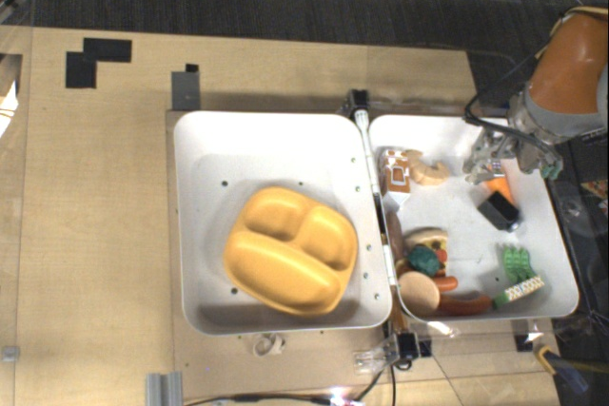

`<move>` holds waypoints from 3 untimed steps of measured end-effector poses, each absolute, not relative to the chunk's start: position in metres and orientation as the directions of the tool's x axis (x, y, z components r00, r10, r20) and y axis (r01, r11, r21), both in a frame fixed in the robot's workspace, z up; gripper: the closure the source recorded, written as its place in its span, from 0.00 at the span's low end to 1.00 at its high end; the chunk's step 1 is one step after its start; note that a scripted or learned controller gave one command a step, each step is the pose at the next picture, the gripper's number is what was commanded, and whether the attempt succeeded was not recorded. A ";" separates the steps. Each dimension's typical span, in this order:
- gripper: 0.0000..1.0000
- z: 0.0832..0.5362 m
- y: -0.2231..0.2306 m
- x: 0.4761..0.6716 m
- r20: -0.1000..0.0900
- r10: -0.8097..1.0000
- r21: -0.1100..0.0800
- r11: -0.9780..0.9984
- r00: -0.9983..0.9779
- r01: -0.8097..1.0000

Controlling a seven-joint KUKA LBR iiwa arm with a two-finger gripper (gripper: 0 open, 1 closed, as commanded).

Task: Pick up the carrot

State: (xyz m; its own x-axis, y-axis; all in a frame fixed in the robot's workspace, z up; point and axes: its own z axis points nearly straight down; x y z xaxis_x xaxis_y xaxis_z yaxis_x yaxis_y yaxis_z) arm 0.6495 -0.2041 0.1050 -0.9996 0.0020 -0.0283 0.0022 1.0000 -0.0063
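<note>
Carrot (499,188), small orange piece in the right bin (561,252) against a black block (499,211), just below the gripper (490,162); judged light, stiff, smooth plastic, best pinched across its width; jaws' state cannot be told.

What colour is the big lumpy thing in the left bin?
The lumpy thing is yellow, seen clearly in the camera view, lying in the white left bin.

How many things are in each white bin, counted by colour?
Left bin:
Yellow: 1, the big bread loaf

Right bin:
Orange: 1, carrot
Black: 1, block
Green: 1, toy
Red: 1, sausage
Mixed or tan food pieces: about 4, too bunched to separate

Total: about 9
</note>
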 end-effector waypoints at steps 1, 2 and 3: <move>0.00 0.104 -0.204 0.649 -0.027 0.002 -0.006 1.000 -1.000 0.002; 1.00 0.120 -0.204 0.654 -0.042 -0.001 -0.009 1.000 -0.999 -0.001; 0.00 0.119 -0.203 0.653 -0.041 -0.001 -0.009 1.000 -0.999 -0.001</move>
State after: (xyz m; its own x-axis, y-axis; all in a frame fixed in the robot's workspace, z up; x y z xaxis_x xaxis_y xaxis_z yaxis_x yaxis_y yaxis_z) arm 0.6533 -0.2035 0.1192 -0.9992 -0.0012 -0.0410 -0.0009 1.0000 -0.0090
